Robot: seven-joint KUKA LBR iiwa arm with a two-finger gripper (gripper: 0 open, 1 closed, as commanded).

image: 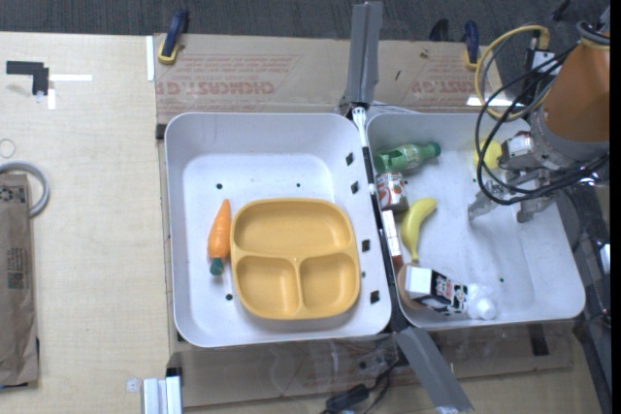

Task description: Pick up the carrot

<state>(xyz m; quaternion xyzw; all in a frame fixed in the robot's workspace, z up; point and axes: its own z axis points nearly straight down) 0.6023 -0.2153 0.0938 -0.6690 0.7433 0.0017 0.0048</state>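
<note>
Carrot (220, 230) lies in left bin (184, 170), centre-left of frame, touching left edge of yellow divided plate (294, 257). Long axis runs near top-to-bottom, green stub at lower end. Gripper (502, 207) hangs over right bin (543, 296), far right, fingers spread, pinching nothing. Carrot well apart, leftward across the divider.
</note>
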